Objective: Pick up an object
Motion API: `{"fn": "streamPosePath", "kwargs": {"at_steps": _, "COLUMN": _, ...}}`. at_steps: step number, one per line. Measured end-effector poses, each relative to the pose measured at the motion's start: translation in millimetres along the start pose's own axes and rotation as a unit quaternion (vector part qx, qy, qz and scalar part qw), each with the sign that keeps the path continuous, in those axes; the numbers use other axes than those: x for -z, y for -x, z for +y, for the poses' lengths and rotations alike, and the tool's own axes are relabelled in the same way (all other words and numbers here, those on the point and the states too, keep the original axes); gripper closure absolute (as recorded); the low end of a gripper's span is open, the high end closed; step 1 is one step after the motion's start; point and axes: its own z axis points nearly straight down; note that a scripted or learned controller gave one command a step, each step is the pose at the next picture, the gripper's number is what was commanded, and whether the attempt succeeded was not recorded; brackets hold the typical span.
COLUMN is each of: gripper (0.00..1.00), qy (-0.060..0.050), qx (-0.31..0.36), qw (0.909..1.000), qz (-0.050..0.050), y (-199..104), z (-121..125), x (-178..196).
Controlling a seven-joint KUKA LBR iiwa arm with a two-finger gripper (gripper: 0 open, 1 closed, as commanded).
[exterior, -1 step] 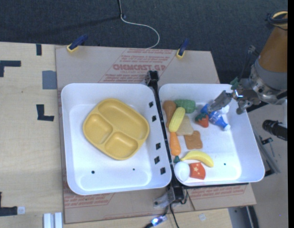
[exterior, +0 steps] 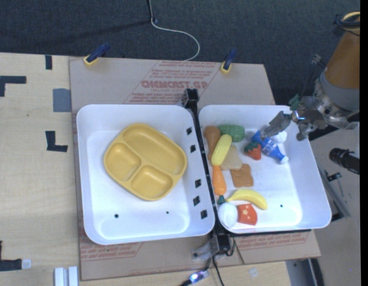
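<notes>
two white bins sit side by side on a cardboard sheet (exterior: 172,82) over a wooden bench (exterior: 29,177). we see the left bin (exterior: 94,219) holding a yellow tray (exterior: 145,161) with three compartments, turned at a slant.

the right bin (exterior: 303,195) holds a cluster of toy foods. along its left side we find a brown sausage (exterior: 211,136) and, just below it, an orange carrot (exterior: 219,181), both lying lengthwise from the far edge toward the near edge. a yellow corn cob (exterior: 221,149) leans across them, its long axis tilted from near left to far right. a green leafy piece (exterior: 231,131) lies at the far side, a tan cracker (exterior: 242,176) near the middle, and a banana (exterior: 250,198) lies crosswise, curved, with its ends pointing left and right. at the near edge a white egg (exterior: 227,214) touches a red strawberry (exterior: 248,214).

near the far right of this bin lies a small blue and white bottle (exterior: 274,148), its long axis running from far left to near right, white cap end toward the near right. a small red and blue piece (exterior: 253,151) lies just beside its left end.

the arm (exterior: 342,70) reaches in from the right. its gripper (exterior: 272,128) hangs just above the far end of the bottle, one grey finger (exterior: 278,124) angled down and left. we cannot tell whether the fingers are parted or closed, nor whether they touch the bottle.
</notes>
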Motion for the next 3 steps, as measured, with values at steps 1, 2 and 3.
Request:
{"fn": "streamPosePath", "kwargs": {"at_steps": 1, "gripper": 0.00, "qy": -0.001, "qx": 0.000, "qw": 1.0000, "qz": 0.000, "y": 5, "z": -8, "x": -49}}
{"fn": "streamPosePath", "kwargs": {"at_steps": 2, "gripper": 0.00, "qy": -0.003, "qx": 0.000, "qw": 1.0000, "qz": 0.000, "y": 3, "z": -1, "x": -110}}
{"fn": "streamPosePath", "kwargs": {"at_steps": 3, "gripper": 0.00, "qy": -0.002, "qx": 0.000, "qw": 1.0000, "qz": 0.000, "y": 0, "z": 1, "x": -155}}
